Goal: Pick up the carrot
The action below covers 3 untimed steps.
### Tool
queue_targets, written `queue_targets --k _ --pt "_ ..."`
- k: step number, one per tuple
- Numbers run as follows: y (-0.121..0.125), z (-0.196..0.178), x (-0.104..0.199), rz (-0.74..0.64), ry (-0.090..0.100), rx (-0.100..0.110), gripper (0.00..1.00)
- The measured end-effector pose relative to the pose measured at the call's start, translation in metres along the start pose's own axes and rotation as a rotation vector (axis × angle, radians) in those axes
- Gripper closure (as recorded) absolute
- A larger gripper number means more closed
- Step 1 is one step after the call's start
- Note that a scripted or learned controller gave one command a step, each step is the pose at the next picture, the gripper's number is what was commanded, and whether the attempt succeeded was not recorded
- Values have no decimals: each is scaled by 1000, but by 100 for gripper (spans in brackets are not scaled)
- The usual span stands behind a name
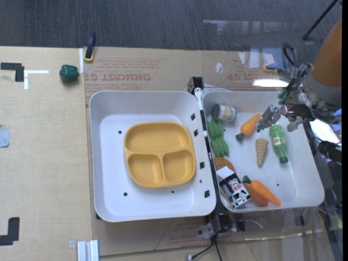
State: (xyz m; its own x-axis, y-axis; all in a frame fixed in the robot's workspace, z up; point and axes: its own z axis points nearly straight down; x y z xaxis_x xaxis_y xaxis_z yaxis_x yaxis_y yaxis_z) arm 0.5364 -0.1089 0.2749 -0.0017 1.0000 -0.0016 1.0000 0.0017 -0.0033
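Far over on the left of the desk [38, 162] a small green pepper-like toy [69, 73] sits on its own, well apart from everything, as if it is simply not part of this job. Next comes the left bin [103, 162], which carries a yellow divided plate [160, 153] flat in its middle, probably a place for sorted things. The right bin [304, 184] is where the clutter lies: a small tin [224, 112] on its side near the far wall, green leafy pieces [217, 137] along the left wall, a black-and-white carton [234, 190] at the near corner, a cone [262, 150] and a green bottle [278, 142] toward the middle. There are two carrots, so which one the program means is unclear: one carrot [249, 125] lies near the far side, the other carrot [263, 192] by the near wall, touching the carton. The claw [281, 117] hangs just beside the far carrot, above the bottle, with nothing visibly in it; whether it is spread or clenched I cannot tell, since it is a dark tangle against glare. The arm [328, 64] is cut off at the right.
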Motion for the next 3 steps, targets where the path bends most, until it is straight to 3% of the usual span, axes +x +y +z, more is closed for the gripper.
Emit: queue_targets --k 1,2,3 --pt "66 90 -20 531 0 3 0" --pt "80 184 -40 598 0 -1 0" --pt "80 175 -41 595 -2 2 100"
